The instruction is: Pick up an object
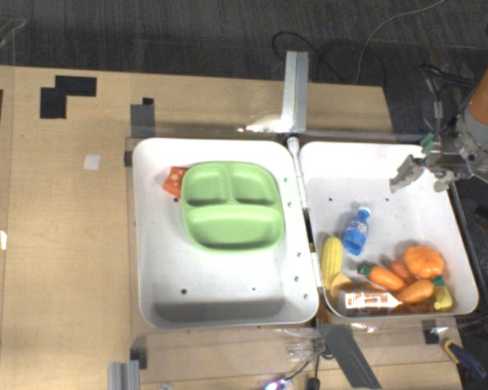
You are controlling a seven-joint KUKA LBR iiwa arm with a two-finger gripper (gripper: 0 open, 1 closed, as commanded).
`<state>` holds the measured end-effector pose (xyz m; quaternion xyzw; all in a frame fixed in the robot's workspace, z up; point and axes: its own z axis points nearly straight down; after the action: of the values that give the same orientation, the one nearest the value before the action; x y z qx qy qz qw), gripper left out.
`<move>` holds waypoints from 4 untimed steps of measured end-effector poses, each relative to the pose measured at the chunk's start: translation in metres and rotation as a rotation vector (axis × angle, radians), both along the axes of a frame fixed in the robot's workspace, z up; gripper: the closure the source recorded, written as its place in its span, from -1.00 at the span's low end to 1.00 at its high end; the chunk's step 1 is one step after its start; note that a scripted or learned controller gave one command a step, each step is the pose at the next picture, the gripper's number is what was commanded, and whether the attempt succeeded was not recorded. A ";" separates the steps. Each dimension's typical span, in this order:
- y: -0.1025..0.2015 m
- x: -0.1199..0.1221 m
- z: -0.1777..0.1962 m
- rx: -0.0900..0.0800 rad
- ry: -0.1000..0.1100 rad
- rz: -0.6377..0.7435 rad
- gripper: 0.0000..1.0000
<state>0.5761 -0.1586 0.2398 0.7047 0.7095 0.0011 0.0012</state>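
White right bin (439, 218) lies under my gripper (424, 174), which hangs over its far right part, fingers spread apart with nothing between them. Toys crowd the near corner: blue bottle (355, 231), corn (331, 257), carrot (386, 279), orange pumpkin (424, 261). Green tray (231, 205) sits in the left bin (159, 283)

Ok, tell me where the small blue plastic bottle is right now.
The small blue plastic bottle lies in the right white bin, near its middle, just up and right of the yellow corn cob and left of the orange toy vegetables.
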 end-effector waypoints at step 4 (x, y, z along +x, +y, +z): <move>0.088 0.025 -0.055 -0.001 0.000 -0.065 1.00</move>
<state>0.6011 -0.0702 0.1845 0.7275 0.6861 0.0006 0.0015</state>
